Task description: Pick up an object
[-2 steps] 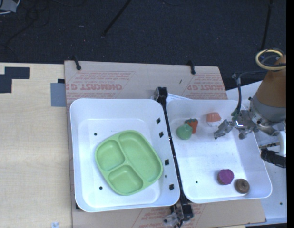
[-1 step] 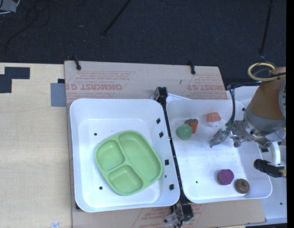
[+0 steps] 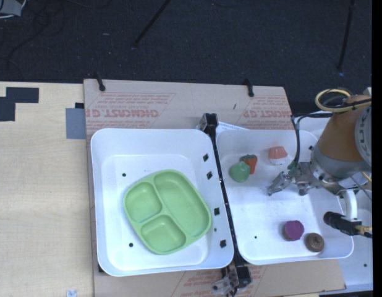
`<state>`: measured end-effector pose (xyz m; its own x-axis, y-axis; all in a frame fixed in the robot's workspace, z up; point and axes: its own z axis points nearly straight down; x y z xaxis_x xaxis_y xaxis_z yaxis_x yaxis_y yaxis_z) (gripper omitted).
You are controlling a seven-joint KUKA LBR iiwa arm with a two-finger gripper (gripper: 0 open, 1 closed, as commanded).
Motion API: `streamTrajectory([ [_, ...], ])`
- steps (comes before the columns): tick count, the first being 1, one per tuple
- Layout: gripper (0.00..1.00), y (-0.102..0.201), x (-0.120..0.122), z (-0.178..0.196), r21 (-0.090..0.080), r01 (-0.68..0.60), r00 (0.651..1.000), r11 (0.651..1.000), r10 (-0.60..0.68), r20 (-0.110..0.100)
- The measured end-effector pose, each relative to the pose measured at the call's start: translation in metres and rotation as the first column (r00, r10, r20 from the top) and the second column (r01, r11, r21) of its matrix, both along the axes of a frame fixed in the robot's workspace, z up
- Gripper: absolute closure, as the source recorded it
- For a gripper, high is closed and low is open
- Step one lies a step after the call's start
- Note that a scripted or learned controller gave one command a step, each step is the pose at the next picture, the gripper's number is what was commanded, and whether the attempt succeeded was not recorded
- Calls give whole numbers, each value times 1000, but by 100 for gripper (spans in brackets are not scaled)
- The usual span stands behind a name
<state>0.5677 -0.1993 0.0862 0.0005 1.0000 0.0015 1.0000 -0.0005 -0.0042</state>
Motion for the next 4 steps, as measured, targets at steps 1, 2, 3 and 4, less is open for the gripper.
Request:
streamTrajectory([
  [1, 100, -1, 1, 12, 0, 1, 1000, 1000, -1, 2],
  [2, 100, -3, 5, 55, -2, -2, 1000, 1000, 2, 6],
  [3, 100, -7, 4, 98, -2, -2, 1000, 1000, 2, 5],
  [4, 100, -13, -3, 156, -3, -1, 1000, 1000, 1, 8],
])
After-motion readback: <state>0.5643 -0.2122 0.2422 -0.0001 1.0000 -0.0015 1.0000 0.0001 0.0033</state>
